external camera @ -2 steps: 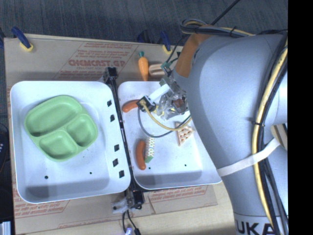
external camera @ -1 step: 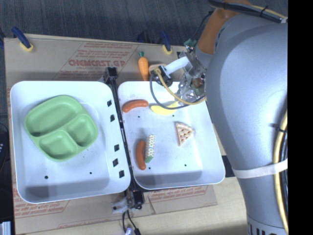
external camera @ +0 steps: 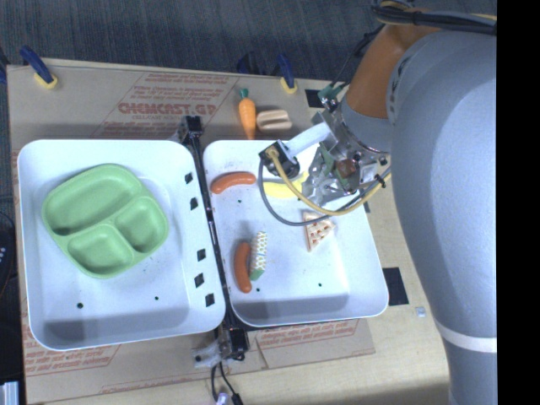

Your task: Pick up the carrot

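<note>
Right bin (external camera: 359,298), near to far: a sausage (external camera: 243,267) by its front wall, a waffle piece (external camera: 317,233), then my gripper (external camera: 331,175) above its far half, cables hiding its state. The carrot (external camera: 246,116) lies beyond the far rim, upper-left of my gripper, long axis front-to-back.

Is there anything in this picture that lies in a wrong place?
Yes. The carrot lies outside both bins, on the cardboard behind the right bin, beside a small bun-like piece. The other food pieces lie inside that bin.
</note>
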You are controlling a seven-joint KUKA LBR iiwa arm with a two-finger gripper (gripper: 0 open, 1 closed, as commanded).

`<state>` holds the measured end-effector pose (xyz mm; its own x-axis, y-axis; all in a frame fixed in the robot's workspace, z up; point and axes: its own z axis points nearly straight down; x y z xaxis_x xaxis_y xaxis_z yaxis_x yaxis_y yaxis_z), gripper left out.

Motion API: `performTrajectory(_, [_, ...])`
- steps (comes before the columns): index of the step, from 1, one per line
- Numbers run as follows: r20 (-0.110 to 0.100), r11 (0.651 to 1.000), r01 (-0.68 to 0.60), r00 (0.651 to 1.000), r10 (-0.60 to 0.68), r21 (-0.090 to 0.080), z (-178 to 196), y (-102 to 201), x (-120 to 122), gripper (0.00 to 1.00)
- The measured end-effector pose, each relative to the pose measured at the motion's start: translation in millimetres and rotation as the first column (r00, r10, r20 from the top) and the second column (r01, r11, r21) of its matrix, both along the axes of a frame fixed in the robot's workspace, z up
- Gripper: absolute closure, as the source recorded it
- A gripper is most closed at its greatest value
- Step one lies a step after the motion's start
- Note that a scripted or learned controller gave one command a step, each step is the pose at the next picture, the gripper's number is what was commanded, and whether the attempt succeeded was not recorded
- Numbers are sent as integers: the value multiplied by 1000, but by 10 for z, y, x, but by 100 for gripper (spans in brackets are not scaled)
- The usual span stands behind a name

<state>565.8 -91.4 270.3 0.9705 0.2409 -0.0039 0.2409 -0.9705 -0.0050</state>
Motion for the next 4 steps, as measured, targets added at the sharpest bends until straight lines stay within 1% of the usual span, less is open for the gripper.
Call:
performTrajectory(1, [2, 1000, 25, 1000, -25, -2, 348, 723, 170, 100])
performTrajectory(2, [0, 999, -33, 999, 33, -2, 215, 1303, -189, 100])
performTrajectory(3, [0, 894, -449, 894, 449, 1, -336, 1019, -203, 100])
performTrajectory(4, [2, 696, -718, 696, 718, 2, -764, 516, -319, 100])
